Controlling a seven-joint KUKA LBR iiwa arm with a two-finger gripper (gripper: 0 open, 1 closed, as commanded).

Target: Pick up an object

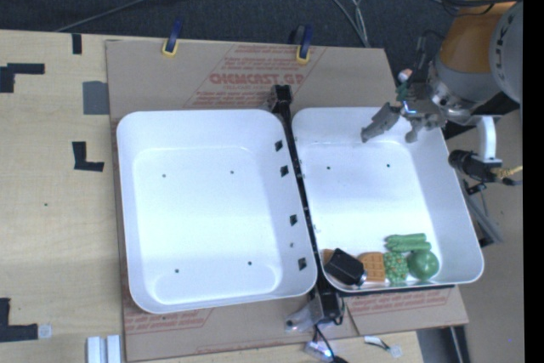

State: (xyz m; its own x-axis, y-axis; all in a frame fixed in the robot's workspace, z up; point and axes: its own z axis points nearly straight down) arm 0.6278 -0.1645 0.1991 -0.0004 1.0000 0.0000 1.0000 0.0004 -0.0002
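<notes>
The claw [393,124] hangs over the right bin's [442,183] far edge, its 2 fingers spread apart with nothing between them. Well away, in that bin's near corner, the objects huddle: a black block [345,266], an orange piece [371,264], green items [408,255]. The left bin [204,208] sits beside it on the surface [51,183].
</notes>
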